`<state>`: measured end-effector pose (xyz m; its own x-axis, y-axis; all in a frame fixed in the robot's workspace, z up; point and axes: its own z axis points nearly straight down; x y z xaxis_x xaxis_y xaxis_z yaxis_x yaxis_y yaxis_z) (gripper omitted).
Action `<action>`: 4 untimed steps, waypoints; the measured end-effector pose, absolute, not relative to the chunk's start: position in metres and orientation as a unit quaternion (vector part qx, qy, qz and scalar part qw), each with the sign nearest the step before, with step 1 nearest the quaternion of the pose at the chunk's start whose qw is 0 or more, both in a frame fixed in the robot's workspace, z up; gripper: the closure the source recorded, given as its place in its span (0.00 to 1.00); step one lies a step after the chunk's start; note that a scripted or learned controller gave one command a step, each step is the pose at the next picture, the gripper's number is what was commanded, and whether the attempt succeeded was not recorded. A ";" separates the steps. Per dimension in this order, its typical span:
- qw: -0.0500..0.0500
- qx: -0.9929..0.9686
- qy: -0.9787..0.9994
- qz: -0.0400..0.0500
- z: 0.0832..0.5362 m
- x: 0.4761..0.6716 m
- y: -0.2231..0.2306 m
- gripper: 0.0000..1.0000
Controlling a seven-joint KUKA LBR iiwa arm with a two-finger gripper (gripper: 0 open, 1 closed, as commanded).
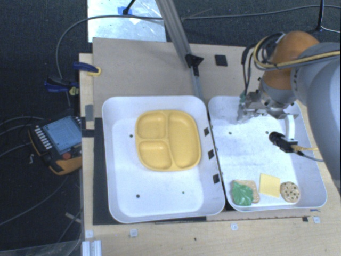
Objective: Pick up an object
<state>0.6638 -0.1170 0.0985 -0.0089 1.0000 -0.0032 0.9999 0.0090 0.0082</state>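
Note:
Three small food toys lie along the near edge of the right bin (234, 153): a green leafy piece on a slice of toast (244, 192), a yellow cheese square (269, 185) and a round brown cookie (290, 192). My gripper (246, 111) hangs over the far left corner of that bin, well away from the three toys. Behind it sits the orange band (290, 49) of the grey arm, which enters from the right. Nothing shows in the gripper's grasp.
The left bin (122, 185) bears a yellow divided plate (168, 139) in its far half. A black plug with a yellow cable (282, 141) hangs over the right bin. A metal pole (176, 25) slants above the bench's back.

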 end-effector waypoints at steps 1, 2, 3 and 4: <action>0.003 0.705 0.710 0.003 0.162 0.665 -0.110 1.00; 0.003 0.705 0.710 0.003 0.209 0.662 -0.105 1.00; 0.001 0.705 0.710 0.001 0.225 0.663 -0.104 1.00; 0.000 0.704 0.711 0.001 0.215 0.652 -0.051 1.00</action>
<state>0.6520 -0.0507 0.2154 -0.0101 0.9999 0.0020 0.9999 0.0101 0.0007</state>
